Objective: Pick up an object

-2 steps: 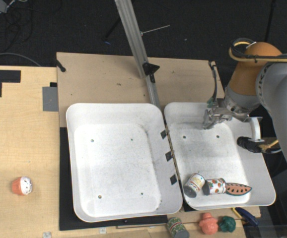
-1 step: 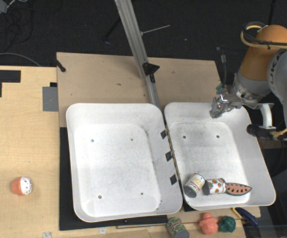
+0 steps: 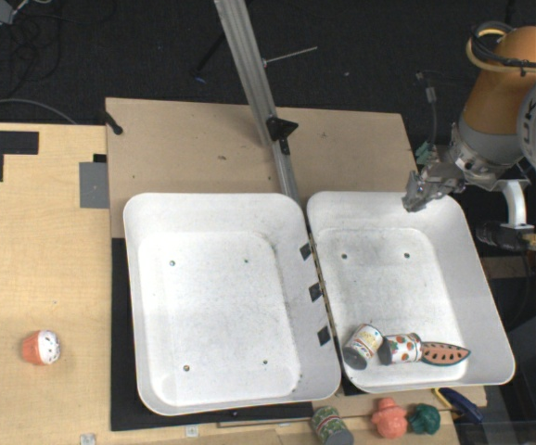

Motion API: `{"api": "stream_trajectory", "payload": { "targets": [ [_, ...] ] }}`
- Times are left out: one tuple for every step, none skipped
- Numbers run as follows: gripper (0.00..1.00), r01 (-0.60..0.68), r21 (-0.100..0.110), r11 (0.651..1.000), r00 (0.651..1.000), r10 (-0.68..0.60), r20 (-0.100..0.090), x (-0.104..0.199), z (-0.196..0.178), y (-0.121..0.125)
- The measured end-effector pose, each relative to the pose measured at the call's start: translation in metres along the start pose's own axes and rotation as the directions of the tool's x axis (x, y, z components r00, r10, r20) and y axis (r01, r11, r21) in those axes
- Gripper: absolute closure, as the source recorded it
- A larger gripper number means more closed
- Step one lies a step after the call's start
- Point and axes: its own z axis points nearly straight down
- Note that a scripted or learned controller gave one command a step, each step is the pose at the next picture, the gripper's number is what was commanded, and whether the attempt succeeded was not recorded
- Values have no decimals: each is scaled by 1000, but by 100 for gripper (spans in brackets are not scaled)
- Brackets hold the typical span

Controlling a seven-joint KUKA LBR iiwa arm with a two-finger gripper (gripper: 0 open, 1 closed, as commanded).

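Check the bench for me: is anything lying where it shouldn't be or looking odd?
Yes. Several items sit outside the bins: an orange-and-white ball alone on the wooden board at left, and a dark can, a pink toy and a green toy just past the right bin's near edge.

text: none legible | labels: none | numbers: none
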Motion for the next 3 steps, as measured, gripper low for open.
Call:
{"api": "stream_trajectory", "payload": {
  "targets": [
    [100,1,-7,1000,1000,-1,2,-6,-62,2],
    [100,2,-2,1000,1000,-2,0,-6,-75,2],
    [100,-1,4,1000,1000,1,-3,46,-58,-14]
  ]
}}
